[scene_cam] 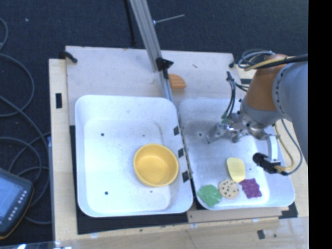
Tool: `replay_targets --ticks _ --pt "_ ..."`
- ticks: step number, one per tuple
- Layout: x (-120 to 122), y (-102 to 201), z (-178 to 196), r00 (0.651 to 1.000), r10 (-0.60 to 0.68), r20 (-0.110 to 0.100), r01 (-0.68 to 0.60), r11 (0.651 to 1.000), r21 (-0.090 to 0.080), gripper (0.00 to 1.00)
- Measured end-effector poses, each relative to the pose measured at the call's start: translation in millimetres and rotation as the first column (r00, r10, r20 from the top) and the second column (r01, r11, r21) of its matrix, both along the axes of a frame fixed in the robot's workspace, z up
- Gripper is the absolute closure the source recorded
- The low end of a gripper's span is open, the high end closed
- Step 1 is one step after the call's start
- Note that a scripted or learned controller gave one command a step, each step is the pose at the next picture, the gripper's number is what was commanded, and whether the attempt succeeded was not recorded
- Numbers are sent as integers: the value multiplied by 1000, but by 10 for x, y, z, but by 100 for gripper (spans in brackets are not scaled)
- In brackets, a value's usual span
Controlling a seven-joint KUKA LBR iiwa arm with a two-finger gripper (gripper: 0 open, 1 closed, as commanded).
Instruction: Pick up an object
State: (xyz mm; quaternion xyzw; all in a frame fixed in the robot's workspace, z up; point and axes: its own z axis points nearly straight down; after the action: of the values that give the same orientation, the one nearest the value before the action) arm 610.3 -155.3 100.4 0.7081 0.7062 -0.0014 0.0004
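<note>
You're in the approach — the gripper (215, 135) hangs over the right bin (199, 113), fingers spread and holding nothing. The yellow piece (236, 168) lies near the bin's front; next, you'd swing over it and descend.

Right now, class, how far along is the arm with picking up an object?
Done: the gripper is over the right bin. In hand: nothing shows between its fingers. Left: every item lies loose along the near side, namely yellow piece, cookie, green piece, purple piece. The yellow bowl sits in the left bin.
</note>
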Motion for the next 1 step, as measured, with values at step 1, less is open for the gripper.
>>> replay_targets --ticks 1 --pt "11 -8 123 1000 -3 5 3 1000 0 100"
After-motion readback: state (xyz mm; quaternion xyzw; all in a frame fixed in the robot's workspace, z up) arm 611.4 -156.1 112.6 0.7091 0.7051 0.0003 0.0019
